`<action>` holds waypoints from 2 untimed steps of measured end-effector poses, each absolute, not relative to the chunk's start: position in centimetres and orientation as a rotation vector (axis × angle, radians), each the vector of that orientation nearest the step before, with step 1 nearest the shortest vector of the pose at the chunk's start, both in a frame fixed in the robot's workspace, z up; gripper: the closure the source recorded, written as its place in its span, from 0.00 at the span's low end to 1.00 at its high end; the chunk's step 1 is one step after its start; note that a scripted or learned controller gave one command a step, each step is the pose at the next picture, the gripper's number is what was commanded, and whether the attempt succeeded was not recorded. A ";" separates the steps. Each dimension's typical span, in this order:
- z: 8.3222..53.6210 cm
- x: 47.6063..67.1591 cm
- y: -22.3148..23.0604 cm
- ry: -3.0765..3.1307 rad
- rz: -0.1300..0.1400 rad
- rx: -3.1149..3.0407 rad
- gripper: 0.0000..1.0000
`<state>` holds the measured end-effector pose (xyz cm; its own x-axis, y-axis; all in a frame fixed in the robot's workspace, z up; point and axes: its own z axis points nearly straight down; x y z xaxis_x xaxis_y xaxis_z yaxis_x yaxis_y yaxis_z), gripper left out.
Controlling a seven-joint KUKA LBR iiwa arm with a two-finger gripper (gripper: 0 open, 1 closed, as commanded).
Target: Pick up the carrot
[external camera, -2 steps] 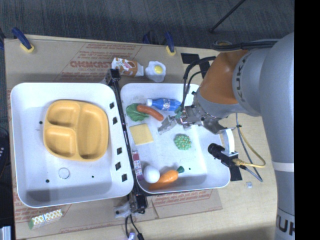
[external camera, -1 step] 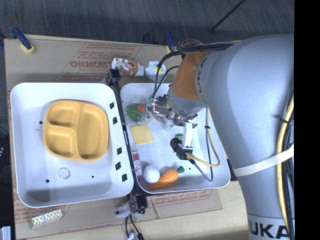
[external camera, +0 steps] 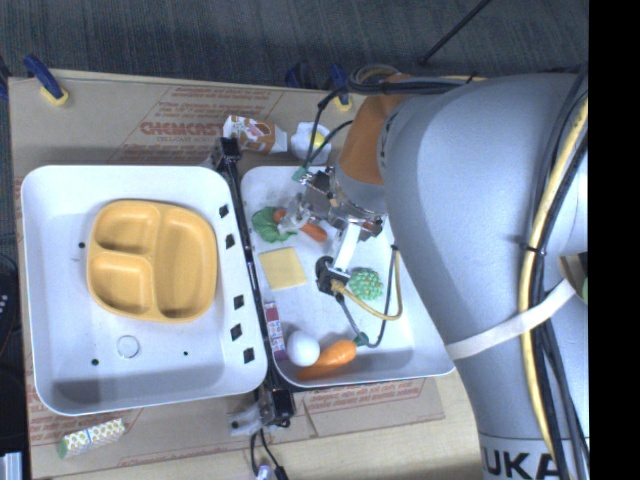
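The arm is a thick, rounded tube of smooth light grey, with an orange band above the wrist. White capitals reading "UKA" stand on its lower part. A pale strap crosses the casing, and black and yellow cables run along its side. The hand is bare metal, with thin wires.

From my seat, the grey arm hides the right bin's right part, and I can't make out the gripper's fingers, centre frame.
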<state>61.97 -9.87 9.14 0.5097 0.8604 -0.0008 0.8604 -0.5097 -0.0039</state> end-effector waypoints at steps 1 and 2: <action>10.1 62.0 -9.8 -1.563 0.008 -2.717 1.00; 26.0 56.2 -13.4 -1.531 0.003 -2.741 1.00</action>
<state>56.20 -13.38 26.05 0.5241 0.8516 -0.0006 0.8516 -0.5241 -0.0027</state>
